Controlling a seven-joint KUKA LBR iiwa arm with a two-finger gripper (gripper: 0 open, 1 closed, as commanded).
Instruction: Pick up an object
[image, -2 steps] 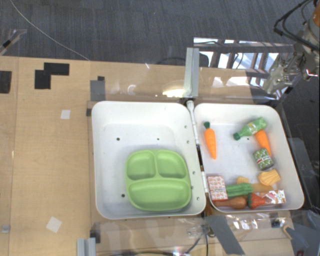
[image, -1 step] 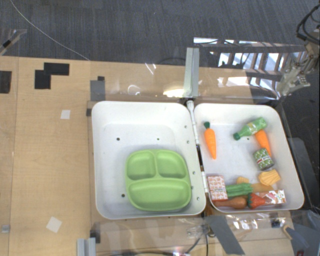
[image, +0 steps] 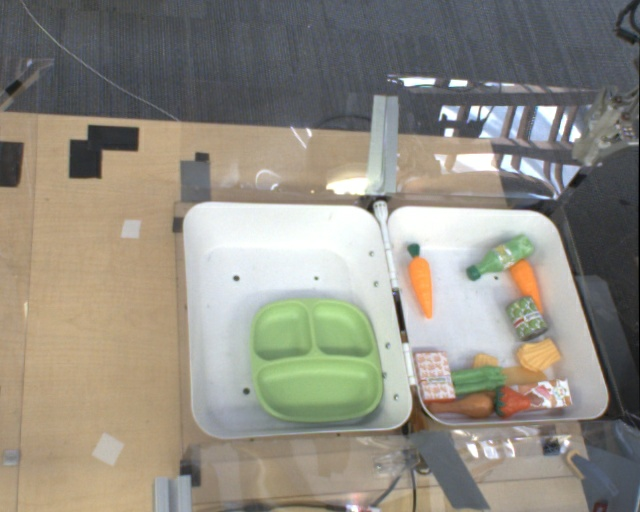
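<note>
1. Camera view: the gripper hangs as a pale shape at the upper right, beyond the far right corner of the right bin. Whether it is open or closed cannot be told from here.
2. The likeliest pick, in my judgement, is the lone carrot. It lies in the right bin near its left wall, well apart from the other toys.
3. From the gripper, this carrot lies to the left and toward the near side, diagonally across the bin.
4. Its long axis runs roughly far to near. The green top points to the far side and the orange tip to the near side, slanted slightly right.
5. A grasp across the narrow width would probably suit it best.
6. The green bottle and a second carrot lie nearer the gripper but touch each other.
7. The left bin holds a green divided plate.
</note>
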